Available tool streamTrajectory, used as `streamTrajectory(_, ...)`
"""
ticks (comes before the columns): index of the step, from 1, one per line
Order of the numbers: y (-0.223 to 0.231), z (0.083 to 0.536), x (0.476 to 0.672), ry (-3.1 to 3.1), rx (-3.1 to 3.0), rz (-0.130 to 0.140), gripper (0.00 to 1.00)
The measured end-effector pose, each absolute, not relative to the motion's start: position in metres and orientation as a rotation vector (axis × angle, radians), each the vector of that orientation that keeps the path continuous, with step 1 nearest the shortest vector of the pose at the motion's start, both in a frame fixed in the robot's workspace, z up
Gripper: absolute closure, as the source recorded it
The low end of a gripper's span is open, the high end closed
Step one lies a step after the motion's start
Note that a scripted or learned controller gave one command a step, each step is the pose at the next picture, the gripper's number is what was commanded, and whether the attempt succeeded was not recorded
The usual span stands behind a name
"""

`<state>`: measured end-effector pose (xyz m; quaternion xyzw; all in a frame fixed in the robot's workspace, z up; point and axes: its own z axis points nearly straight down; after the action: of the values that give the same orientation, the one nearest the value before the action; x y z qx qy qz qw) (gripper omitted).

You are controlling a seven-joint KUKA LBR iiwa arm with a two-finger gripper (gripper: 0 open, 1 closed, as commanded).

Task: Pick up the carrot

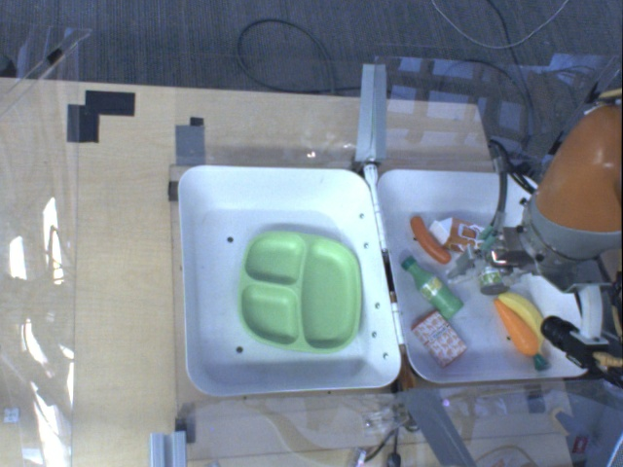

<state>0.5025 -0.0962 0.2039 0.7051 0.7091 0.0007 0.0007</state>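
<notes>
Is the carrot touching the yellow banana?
Touching. In the camera view, the carrot lies right against the banana in the right bin, with no white floor showing between them.

I count two white bins: a left bin (200, 290) and a right bin (394, 197). The left one holds one green divided plate (300, 290). The right holds one carrot (519, 331), one banana (522, 305), one hot dog (429, 239), one green bottle (433, 288), one small patterned box (438, 338).
</notes>
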Motion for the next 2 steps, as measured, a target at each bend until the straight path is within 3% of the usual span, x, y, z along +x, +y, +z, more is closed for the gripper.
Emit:
streamTrajectory(1, -0.168, 0.150, 0.488, 2.277, 2.162, 0.002, 0.00)
streamTrajectory(2, -0.203, 0.090, 0.493, 2.465, 1.919, 0.009, 0.00)
